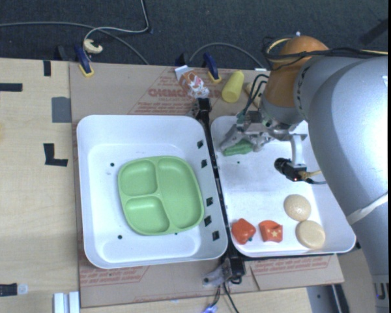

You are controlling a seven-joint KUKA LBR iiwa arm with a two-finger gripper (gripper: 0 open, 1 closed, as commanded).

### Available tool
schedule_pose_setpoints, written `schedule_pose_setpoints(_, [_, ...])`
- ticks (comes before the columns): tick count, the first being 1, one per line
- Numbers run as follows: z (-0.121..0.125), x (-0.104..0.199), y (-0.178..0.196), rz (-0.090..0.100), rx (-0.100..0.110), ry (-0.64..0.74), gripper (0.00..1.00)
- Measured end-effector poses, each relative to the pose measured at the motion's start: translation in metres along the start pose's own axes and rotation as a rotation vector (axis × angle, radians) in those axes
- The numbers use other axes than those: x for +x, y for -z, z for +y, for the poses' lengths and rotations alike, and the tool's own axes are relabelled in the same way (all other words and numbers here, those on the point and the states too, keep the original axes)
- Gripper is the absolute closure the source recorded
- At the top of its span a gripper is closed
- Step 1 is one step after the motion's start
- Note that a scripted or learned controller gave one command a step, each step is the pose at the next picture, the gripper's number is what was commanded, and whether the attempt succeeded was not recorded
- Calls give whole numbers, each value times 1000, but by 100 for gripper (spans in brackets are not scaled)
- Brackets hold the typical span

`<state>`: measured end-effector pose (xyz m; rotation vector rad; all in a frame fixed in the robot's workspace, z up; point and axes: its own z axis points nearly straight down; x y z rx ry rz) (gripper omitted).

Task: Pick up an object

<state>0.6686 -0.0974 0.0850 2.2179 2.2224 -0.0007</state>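
Observation:
In the right bin (260, 181), my gripper (245, 137) hangs low over the far left corner. A small green object (237, 150) lies right under it, partly hidden by it. I cannot tell whether the gripper touches it. Along the bin's near side lie two red pieces (243, 230) (270, 230). Two beige rounded pieces (298, 207) (311, 234) lie to their right. The grey arm with its orange band (293, 51) comes in from the right and covers the bin's far right part.
The left bin (98, 175) holds a green divided plate (160, 195). A yellow cylinder (232, 87) and a small wrapped item (194, 82) lie on the cardboard beyond the bins. Clips and a black divider (212, 175) run between the two bins.

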Motion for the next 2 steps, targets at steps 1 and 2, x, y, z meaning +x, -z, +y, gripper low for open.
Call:
schedule_pose_setpoints(1, [0, 0, 0, 0, 0, 0, 0])
schedule_pose_setpoints(2, [0, 0, 0, 0, 0, 0, 0])
